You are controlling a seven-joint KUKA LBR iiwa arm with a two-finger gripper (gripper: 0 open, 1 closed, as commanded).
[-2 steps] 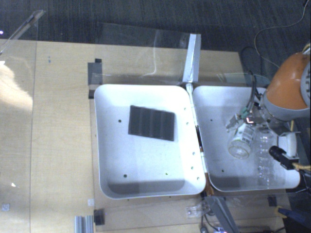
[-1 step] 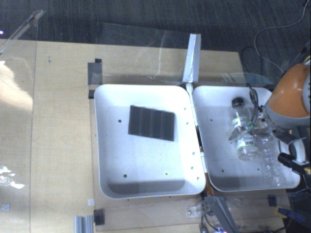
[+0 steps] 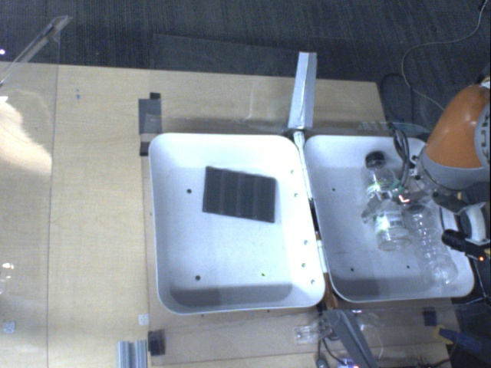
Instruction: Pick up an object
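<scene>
1. The landmark is the right bin (image 3: 337,228), one of two shallow white bins sitting side by side on the tabletop (image 3: 84,228). The left bin (image 3: 165,205) is just beside it, across a narrow divider.
2. The likeliest target is a clutter of clear plastic objects (image 3: 391,221) lying inside the right bin, toward its right half. They are transparent and hard to separate by eye; how many pieces there are cannot be told. A small dark round object (image 3: 375,159) lies near the right bin's far edge.
3. A dark rectangular pad (image 3: 238,195) lies flat in the left bin, well apart from the right bin's contents.
4. The arm (image 3: 459,140) reaches over the right bin's right side, its orange band above the clear clutter. The hand (image 3: 405,194) seems to sit low among the clear pieces, with a small red glow beside it. Whether it is open or closed cannot be told, and nothing is visibly held.
5. Judged step: the approach or grasp attempt over the clear pieces, with no lift evident yet.
6. The next move likely calls for closing firmly on one piece, then rising straight up; the slick, rounded plastic may slip out.
</scene>
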